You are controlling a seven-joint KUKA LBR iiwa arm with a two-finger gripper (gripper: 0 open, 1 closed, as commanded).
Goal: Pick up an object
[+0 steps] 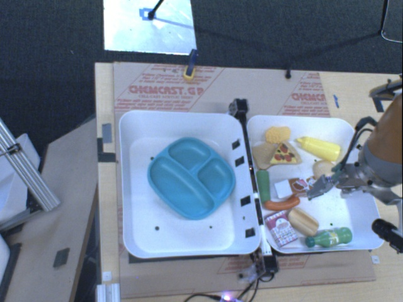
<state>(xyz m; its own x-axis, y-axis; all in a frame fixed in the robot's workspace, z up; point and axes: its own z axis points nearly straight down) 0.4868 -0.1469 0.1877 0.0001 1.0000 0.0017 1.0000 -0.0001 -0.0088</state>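
Note:
The right bin (352,219) holds several toy foods: a pizza slice (280,154), a yellow mustard bottle (320,147), a yellow lump (278,133), a green cucumber (263,184), a sausage (281,202), a bread roll (303,221), a green bottle (329,237), a red-and-white packet (281,227) and a small white-and-red piece (298,185). My gripper (319,188) hangs over the middle of this bin, just right of the small white-and-red piece and above the bread roll. A beige item (323,167) lies just behind it.
The left bin (135,168) holds a blue divided plate (191,177). A black divider with clips (247,168) runs between the bins. The arm (381,162) comes in from the right over the right bin's edge. Cardboard (189,87) lies under both bins.

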